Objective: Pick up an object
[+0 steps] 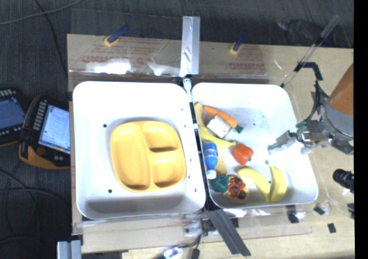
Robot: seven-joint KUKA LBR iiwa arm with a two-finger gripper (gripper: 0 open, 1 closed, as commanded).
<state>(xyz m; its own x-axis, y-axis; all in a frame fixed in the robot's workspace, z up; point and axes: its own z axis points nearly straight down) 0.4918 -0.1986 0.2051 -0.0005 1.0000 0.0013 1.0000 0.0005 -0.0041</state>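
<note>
The right bin [270,94] holds several objects along its left and front sides. An orange carrot [221,116] lies at the back, with a white and orange item [218,128] just below it. A blue bottle [210,154] lies against the left wall. A red pepper [243,152] sits mid-bin. Two yellow bananas [265,182] lie at the front beside a small multicoloured toy [235,186]. My gripper [286,140] hangs over the right part of this bin, to the right of the pepper and above the bananas. Nothing shows in its grasp.
The left bin [92,102] holds a yellow divided tray [148,154]. A metal post [190,45] stands behind the wall between the bins. The arm's orange band [348,94] is at the right edge. A handheld pendant [43,131] lies on the floor left.
</note>
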